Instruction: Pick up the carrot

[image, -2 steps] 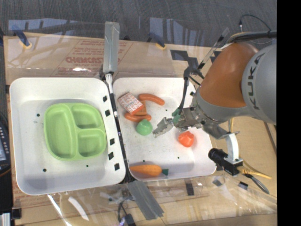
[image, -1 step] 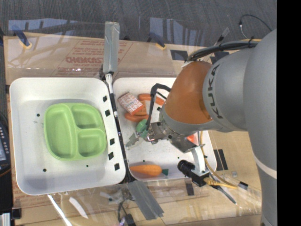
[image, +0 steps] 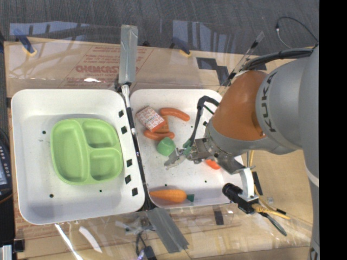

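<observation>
The grey KUKA arm (image: 271, 112) with its orange band looms closest to the lens, reaching from the right over the right-hand shallow white bin (image: 209, 99). Its pincer (image: 174, 160) hangs in the middle of that bin, fingers slightly apart with nothing between them, just beside a small green rounded toy (image: 165, 146). The orange carrot with a green stub (image: 170, 196) lies apart along the near wall. A light green sectioned plate (image: 87, 149) fills the left-hand bin (image: 32, 104).
</observation>
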